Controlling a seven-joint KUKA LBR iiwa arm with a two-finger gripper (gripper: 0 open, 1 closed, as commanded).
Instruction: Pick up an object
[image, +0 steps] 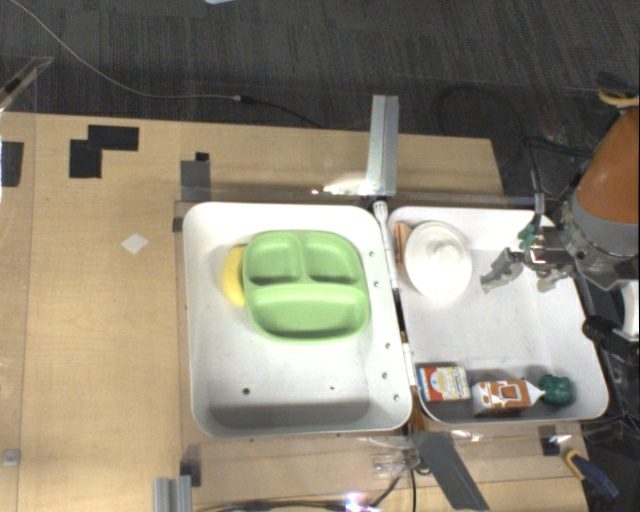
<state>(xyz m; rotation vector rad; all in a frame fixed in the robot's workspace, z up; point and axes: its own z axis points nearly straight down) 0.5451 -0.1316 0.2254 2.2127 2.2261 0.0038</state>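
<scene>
Wooden bench (90, 300) bears two bins, perhaps over dark carpet (250, 45).

Green divided plate (304, 282) in the white left bin (215, 330); yellow piece (232, 277) peeking beside that plate; white bowl (438, 259), orange-brown carton (503, 396) in the right bin (520, 330).

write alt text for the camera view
The grey arm's tool hovers over the right bin, beside a white bowl; a small carton lies at the near wall. The left bin holds a green divided plate.
</scene>
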